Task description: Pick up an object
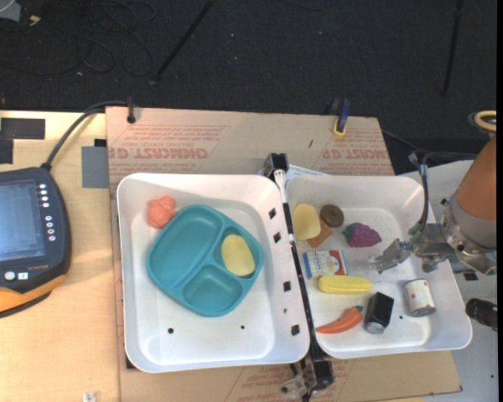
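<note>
I see the claw (391, 255) hovering inside the right bin (440, 335) near its right wall, fingers spread, holding nothing. The yellow corn (344, 285) lies just beside it, long axis running left-right along the bin's middle.

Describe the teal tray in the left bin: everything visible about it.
The teal tray is a rounded, glossy, plastic-looking plate with three compartments, lying flat and turned at an angle on the left bin floor. A pale yellow lemon-like item rests in its right-hand compartment; the others hold nothing. A small orange-pink object sits beside its upper-left rim.
</note>
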You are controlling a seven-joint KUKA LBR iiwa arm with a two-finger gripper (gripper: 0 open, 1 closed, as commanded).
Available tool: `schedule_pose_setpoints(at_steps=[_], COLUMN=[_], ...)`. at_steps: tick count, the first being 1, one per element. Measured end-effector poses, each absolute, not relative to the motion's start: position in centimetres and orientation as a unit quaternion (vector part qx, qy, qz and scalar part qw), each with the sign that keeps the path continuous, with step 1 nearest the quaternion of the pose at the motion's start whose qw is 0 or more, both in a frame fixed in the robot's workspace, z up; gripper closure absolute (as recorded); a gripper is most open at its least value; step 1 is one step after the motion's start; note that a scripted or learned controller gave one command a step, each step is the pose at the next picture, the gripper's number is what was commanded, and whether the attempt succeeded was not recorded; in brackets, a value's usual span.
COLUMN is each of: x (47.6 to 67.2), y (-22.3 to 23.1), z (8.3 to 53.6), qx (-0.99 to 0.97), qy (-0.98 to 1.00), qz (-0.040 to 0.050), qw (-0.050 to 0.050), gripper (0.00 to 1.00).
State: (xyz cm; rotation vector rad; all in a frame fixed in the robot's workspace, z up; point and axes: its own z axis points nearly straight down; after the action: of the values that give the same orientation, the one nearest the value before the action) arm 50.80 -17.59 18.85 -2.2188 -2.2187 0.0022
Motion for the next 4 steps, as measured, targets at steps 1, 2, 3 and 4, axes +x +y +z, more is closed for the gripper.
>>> schedule_pose_setpoints(at_steps=[1,2,3,4], x=[57.9,64.6,54.3,48.6], y=[-18.6,-14.3,-9.5,-5.0], z=[8.3,8.8,9.1,19.3], qx=[-0.705,-0.705,-0.711,-0.706], qy=[-0.709,-0.709,-0.703,-0.708], qz=[-0.0001,-0.0014,0.0026,-0.0015], qw=[-0.001,-0.001,-0.005,0.001], gripper=[0.0,0.0,0.0,0.0])
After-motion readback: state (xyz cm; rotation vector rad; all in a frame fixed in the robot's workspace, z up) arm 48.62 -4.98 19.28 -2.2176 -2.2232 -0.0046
